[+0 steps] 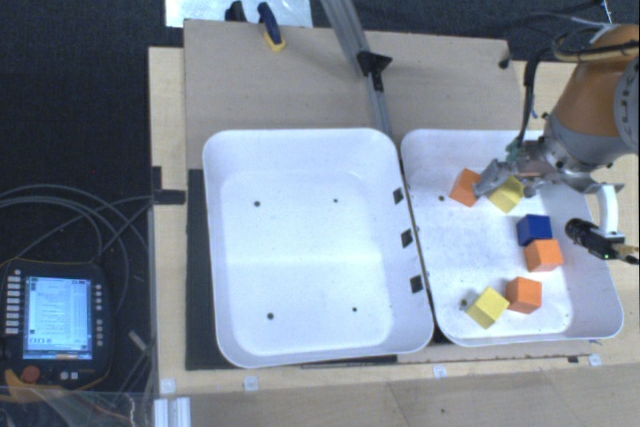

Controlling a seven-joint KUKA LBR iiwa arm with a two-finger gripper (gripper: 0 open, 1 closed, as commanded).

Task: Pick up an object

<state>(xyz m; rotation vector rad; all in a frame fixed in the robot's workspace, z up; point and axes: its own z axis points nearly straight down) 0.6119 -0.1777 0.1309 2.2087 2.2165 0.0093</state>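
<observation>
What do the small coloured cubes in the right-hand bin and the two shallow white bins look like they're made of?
Small coloured cubes, e.g. the blue cube: likely painted wood or hard plastic; flat matte faces, crisp edges, no glare. Too small to tell which.
Shallow white bins, e.g. the left bin: probably moulded plastic; smooth rounded rims, faint sheen, slightly speckled floor.

Grey arm (590,130) reaching from right, orange band above wrist, end effector (503,181) lowered

both bins are white, the left bin (300,245) speckled with a few dark dots. in the right bin (450,315) lie three orange blocks (465,187) (543,255) (524,294), two yellow blocks (506,196) (488,307) and one blue block (534,229). the arm (592,110) above that bin is grey with an orange band.
</observation>
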